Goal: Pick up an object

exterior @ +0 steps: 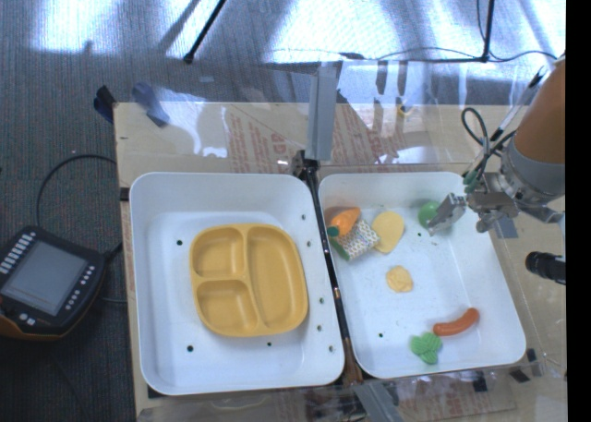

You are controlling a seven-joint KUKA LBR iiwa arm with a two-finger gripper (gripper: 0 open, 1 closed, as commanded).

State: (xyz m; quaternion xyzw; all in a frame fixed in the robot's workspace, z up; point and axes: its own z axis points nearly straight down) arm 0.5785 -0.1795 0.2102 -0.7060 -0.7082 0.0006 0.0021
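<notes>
White plastic bins sit side by side on the desk (212,138), and from where I stand the left bin (152,226) carries a yellow divided plate (248,279) with three compartments, lying flat near its middle.

The right bin (480,300) has the small toys. Up in its near-left corner an orange carrot-shaped piece (343,220) lies against a checkered green and white block (357,240), the two touching. Just beside the block is a pale yellow wedge (389,231), and a little below that, apart from it, a small round yellow piece (399,279). A green ball (428,212) rests near the far wall of the bin. Down toward the front right corner a reddish sausage (457,321) lies at a slant, with a green leafy toy (426,348) just beside its lower end.

The grey arm (545,157) comes in from the right, over the right bin's far right edge. Its fingers (469,210) hang just to the right of the green ball, one metal tip very close to it. I can't tell whether the fingers are spread or closed, and nothing shows between them. Whether the tip touches the ball I can't make out either.

Off the desk, on the carpet to the left, a handheld control pad (42,282) with a grey screen lies with its cable looping away. A grey upright post (322,115) stands behind the join of the two bins.
</notes>
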